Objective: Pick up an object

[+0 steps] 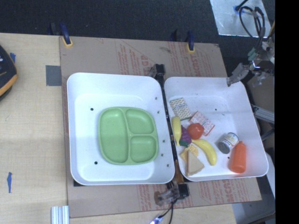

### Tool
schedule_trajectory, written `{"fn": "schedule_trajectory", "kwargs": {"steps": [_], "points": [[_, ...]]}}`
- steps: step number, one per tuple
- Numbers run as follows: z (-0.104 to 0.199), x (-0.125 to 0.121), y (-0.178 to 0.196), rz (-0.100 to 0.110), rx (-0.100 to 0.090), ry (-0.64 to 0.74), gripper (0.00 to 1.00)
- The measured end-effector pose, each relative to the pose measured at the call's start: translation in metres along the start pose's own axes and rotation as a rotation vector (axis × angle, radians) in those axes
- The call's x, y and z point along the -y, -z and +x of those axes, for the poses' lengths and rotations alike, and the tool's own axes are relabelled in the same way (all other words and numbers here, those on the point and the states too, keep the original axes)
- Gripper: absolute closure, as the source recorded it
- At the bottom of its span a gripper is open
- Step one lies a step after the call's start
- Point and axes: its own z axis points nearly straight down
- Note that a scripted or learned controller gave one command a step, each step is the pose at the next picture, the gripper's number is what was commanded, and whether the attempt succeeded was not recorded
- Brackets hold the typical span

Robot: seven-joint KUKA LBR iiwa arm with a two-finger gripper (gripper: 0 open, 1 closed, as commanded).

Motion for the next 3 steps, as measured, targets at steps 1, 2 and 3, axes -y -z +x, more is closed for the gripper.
{"fn": "schedule_trajectory", "kwargs": {"steps": [1, 2, 3], "points": [[0.053, 0.05, -0.171, 0.002, 0.0, 0.0, 0.0], [0.003, 0.099, -0.13, 0.001, -0.001, -0.002, 0.0], [0.066, 0.075, -0.154, 0.002, -0.002, 0.002, 0.0]]}}
